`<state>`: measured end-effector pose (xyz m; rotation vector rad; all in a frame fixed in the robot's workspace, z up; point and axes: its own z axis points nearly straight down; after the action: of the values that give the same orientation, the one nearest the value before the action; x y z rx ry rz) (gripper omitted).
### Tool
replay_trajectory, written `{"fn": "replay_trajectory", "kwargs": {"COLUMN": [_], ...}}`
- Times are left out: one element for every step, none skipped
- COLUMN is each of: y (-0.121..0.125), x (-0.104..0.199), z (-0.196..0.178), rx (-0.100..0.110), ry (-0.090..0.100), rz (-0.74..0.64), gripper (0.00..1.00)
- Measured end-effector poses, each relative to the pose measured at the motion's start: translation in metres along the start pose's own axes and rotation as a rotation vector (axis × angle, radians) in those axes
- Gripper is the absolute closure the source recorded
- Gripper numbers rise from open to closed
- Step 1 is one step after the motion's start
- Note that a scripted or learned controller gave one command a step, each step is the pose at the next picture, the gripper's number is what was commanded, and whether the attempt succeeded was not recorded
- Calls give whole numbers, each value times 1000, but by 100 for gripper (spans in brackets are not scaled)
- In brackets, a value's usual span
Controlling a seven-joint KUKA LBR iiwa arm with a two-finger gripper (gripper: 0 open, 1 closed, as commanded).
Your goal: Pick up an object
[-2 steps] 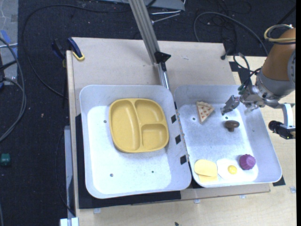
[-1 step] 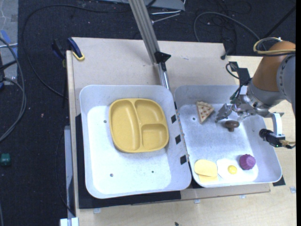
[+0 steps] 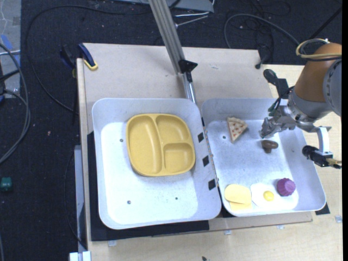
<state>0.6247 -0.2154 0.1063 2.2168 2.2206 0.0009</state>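
In the right bin (image 3: 242,162) lie a tan pizza slice (image 3: 236,128), a small brown lump (image 3: 269,144), a yellow cheese-like piece (image 3: 238,194), a fried egg (image 3: 267,195) and a purple object (image 3: 285,186). My gripper (image 3: 269,128) hangs at the bin's far right, just above the brown lump and right of the pizza slice. Its tips point down toward the lump. Nothing can be seen held in it.
The left bin (image 3: 109,200) holds a yellow divided plate (image 3: 160,144). A slanted metal pole (image 3: 171,34) rises behind the bins. The arm's orange band (image 3: 315,75) is at the right edge. Cables lie on the dark floor around the bench.
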Motion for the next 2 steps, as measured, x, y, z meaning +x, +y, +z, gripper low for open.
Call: {"fn": "replay_trajectory", "kwargs": {"y": [7,7], "x": [7,-3], "z": [-59,-113], "rx": [-4,-4], "ry": [0,-1], "rz": [-2,1], "gripper": [100,100]}}
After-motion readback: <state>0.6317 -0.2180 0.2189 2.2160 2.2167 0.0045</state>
